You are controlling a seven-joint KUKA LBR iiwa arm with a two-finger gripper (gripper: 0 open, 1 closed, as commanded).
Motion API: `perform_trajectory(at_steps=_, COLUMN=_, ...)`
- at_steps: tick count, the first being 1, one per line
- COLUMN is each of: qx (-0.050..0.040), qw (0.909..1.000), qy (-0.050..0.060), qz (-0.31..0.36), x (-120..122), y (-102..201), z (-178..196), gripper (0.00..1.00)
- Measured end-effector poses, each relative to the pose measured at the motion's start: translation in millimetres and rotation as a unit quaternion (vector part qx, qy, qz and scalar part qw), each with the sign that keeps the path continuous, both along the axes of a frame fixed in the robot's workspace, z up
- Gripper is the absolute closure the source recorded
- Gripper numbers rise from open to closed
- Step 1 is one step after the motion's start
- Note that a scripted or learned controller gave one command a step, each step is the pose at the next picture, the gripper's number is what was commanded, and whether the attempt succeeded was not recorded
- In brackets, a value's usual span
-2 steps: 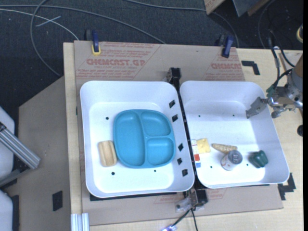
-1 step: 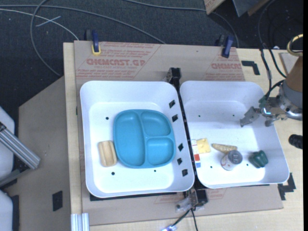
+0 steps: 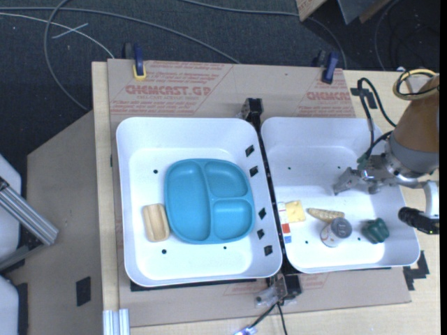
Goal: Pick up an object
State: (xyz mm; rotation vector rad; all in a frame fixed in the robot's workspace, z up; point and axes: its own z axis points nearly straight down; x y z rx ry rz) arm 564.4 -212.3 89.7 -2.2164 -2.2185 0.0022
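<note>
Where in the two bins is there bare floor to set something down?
Left bin: strips behind and in front of the blue tray. Right bin: back-left floor, behind the yellow block. Crowded: front, with banana, grey cup, green object.

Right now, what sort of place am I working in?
Probably a robotics lab bench: two white bins clamped to a board, loose cables on dark carpet, a blue toy plate.
</note>
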Motion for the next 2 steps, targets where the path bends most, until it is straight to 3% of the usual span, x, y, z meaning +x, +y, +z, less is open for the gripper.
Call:
perform_trajectory(at_steps=1, qx=-0.0003, qw=1.0, qy=-0.001, qz=0.0, x=0, y=1, z=-5, gripper=0.0)
perform_trajectory(at_steps=2, qx=-0.0003, qw=1.0, qy=-0.003, qz=0.0, x=1, y=1, z=7, gripper=1.0)
